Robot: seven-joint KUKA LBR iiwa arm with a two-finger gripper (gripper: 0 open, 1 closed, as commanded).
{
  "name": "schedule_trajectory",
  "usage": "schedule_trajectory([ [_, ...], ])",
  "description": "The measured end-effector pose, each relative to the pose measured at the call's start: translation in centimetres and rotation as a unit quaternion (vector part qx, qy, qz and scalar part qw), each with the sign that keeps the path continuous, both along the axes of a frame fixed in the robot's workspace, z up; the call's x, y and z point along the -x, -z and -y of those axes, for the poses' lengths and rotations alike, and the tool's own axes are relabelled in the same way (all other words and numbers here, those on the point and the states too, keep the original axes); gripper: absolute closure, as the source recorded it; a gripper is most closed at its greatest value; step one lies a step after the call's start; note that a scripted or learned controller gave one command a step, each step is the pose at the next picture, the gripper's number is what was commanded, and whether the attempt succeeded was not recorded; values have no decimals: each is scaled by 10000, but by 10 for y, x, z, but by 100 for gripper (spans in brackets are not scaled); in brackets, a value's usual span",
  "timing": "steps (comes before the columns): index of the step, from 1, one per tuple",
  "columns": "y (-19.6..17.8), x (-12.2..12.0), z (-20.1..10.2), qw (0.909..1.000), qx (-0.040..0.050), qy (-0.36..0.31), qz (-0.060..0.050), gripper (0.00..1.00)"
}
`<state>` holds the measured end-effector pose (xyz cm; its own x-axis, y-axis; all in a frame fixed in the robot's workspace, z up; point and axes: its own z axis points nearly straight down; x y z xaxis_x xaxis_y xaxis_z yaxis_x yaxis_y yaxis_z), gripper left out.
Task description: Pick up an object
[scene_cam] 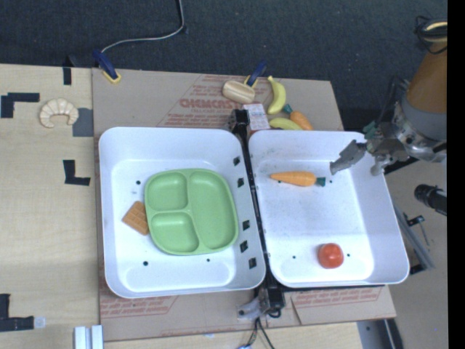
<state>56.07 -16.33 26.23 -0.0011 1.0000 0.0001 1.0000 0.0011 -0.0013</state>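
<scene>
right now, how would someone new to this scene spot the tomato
Look at the right-hand white bin of the two on the bench. Near its front edge, toward the right, sits a small round red tomato. Its only bin-mate is a long orange carrot lying near the back, so roundness and red colour single it out.

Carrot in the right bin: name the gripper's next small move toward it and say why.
Probably ease the gripper left and down toward the carrot. It sits at the right bin's upper right, just beyond the carrot's green end; the tomato lies farther off.

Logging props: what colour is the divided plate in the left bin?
Light green, seen in the camera view: plate.
</scene>
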Motion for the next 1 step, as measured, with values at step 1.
schedule_trajectory([
  [1, 175, -50, -1, 10000, 3, -5, 31, 0],
])
